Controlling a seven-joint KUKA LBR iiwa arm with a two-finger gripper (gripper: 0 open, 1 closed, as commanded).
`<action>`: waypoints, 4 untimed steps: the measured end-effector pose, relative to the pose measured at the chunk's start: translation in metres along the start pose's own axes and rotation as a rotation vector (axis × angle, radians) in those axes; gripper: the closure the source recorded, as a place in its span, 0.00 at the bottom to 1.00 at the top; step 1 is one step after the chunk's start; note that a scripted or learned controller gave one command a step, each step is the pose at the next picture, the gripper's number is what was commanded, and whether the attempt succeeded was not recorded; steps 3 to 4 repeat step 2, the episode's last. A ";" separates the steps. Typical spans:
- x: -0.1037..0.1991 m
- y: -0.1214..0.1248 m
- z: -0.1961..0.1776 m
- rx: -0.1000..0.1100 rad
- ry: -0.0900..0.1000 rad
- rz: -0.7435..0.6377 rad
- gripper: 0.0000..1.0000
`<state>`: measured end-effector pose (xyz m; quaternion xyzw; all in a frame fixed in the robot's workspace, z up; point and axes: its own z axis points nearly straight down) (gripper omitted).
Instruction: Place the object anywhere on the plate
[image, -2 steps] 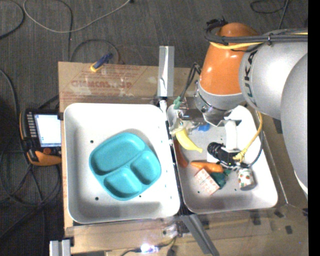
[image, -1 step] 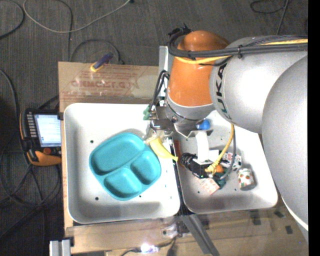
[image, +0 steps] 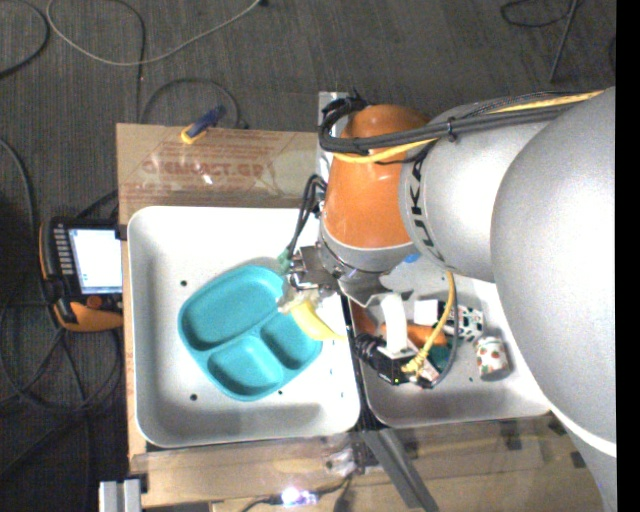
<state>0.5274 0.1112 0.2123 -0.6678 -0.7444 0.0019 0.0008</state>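
The arm (image: 470, 190) reaches in from the right and hangs over the border between the two white bins. Its gripper (image: 300, 285) is just above the right edge of the turquoise plate (image: 245, 330), which lies in the left bin (image: 150, 300) and is divided into three compartments. A pale yellow object (image: 315, 322) is seen just below the gripper, at the right rim of the plate, partly over the near right compartment. It looks like a small banana-shaped toy, but I cannot name it with certainty. Whether the fingers are apart or together, I cannot tell, because the wrist and its orange band hide them; so I also cannot say if the yellow object is clamped or already resting on the rim.

In the right bin (image: 460, 400) there are some other small things, among them a white round one with spots (image: 490, 355) and an orange piece (image: 425, 312).

I judge that the step in hand is the placing itself: the object is brought to the plate and is at its edge. The next move calls for a small shift to the left, so that the object is fully over a compartment, then lowering and release. The risk is that it slides off the rim into the bin.
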 end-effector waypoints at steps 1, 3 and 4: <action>0.001 0.000 0.000 0.000 0.001 -0.001 0.00; 0.022 -0.020 -0.056 -0.001 -0.001 0.207 0.00; 0.022 -0.020 -0.056 -0.001 -0.001 0.207 0.00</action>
